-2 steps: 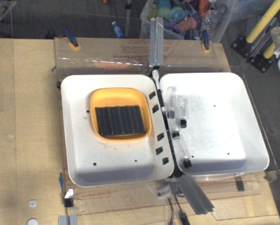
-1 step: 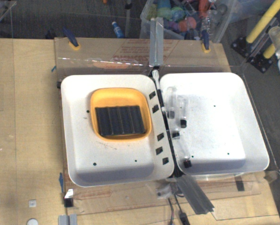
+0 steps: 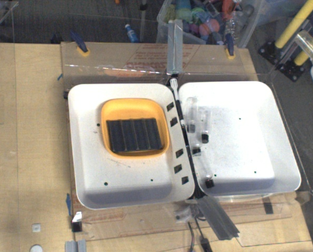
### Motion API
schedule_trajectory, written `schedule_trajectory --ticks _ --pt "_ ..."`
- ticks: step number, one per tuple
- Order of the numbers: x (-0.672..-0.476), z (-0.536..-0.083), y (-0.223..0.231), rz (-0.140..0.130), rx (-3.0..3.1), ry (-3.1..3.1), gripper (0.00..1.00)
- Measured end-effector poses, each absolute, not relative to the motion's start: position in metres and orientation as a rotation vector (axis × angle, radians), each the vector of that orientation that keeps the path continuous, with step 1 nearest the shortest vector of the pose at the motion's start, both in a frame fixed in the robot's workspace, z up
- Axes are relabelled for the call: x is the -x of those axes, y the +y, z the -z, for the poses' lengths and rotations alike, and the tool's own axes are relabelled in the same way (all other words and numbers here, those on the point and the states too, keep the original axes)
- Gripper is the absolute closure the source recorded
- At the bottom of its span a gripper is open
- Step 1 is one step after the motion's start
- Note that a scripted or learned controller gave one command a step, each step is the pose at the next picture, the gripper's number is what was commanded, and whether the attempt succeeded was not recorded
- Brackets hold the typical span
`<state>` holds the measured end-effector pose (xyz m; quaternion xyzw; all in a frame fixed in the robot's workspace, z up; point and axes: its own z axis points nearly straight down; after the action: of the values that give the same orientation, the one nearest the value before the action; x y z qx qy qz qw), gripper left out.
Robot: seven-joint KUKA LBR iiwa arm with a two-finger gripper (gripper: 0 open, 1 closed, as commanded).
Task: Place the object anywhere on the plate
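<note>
Desk [image 3: 20, 140] carrying two white bins side by side. Left bin [image 3: 88, 185] holding orange plate [image 3: 132, 107]; dark ridged block [image 3: 133, 135] lying flat on plate, filling its middle. Right bin [image 3: 250, 140] holding small clear object [image 3: 197, 121] near divider, at its left edge. Far behind, clear box of colourful toys [image 3: 208, 7] sitting off desk.

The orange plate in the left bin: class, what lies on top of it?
A dark ribbed rectangular object lies flat on the orange plate, covering its middle; what lies beneath it is hidden.
</note>
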<state>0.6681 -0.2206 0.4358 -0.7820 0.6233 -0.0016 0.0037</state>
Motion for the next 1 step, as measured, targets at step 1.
schedule_trajectory --ticks 1 --pt "-0.6674 -0.4356 -0.2153 0.001 2.591 1.766 1.0"
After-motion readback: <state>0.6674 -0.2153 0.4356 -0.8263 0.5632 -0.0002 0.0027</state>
